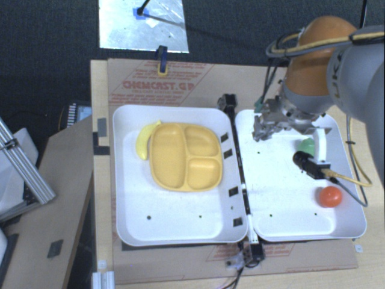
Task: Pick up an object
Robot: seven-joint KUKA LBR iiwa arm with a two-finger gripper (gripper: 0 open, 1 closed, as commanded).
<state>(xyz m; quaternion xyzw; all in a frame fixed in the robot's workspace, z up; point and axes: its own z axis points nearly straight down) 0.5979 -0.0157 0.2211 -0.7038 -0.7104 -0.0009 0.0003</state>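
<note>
Here, a smooth round orange ball (329, 196) beside glossy yellow tray (183, 156).

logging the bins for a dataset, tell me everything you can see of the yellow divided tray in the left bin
The yellow divided tray looks like smooth moulded plastic, with rounded corners and three compartments: one tall section along its left side and two smaller ones stacked on its right. It lies flat and right side up, slightly rotated, near the middle of the left bin. Nothing sits in its compartments. A banana curves along its upper left edge, seemingly touching or partly tucked beneath it.
</note>
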